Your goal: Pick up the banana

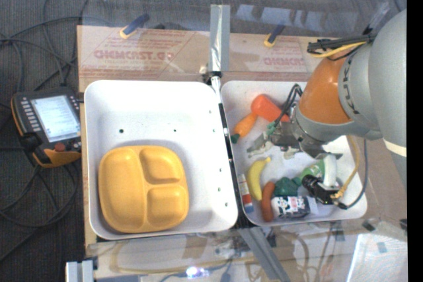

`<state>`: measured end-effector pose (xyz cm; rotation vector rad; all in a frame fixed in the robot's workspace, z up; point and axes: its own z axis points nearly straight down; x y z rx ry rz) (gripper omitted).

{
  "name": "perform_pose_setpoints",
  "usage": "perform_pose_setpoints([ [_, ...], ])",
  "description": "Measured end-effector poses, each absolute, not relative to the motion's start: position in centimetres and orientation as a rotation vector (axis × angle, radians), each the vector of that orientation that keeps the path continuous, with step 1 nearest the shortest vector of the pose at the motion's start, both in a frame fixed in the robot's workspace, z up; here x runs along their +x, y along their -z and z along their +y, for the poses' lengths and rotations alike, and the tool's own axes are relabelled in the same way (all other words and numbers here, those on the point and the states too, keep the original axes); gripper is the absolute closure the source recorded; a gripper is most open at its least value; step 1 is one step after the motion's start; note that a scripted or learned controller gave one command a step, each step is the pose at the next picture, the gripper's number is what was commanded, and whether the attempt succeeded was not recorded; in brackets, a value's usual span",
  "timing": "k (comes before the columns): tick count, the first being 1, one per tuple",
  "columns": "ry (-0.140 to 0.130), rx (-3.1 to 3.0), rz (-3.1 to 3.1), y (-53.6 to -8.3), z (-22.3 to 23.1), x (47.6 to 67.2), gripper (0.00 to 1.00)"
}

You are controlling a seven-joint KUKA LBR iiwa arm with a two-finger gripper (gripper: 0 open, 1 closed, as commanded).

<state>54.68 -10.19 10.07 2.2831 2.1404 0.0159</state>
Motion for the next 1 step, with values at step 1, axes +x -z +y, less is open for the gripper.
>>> perform_pose_setpoints([
  [1,-0.021,2.746,1.498,-9.12,-9.73,53.94,0.0],
])
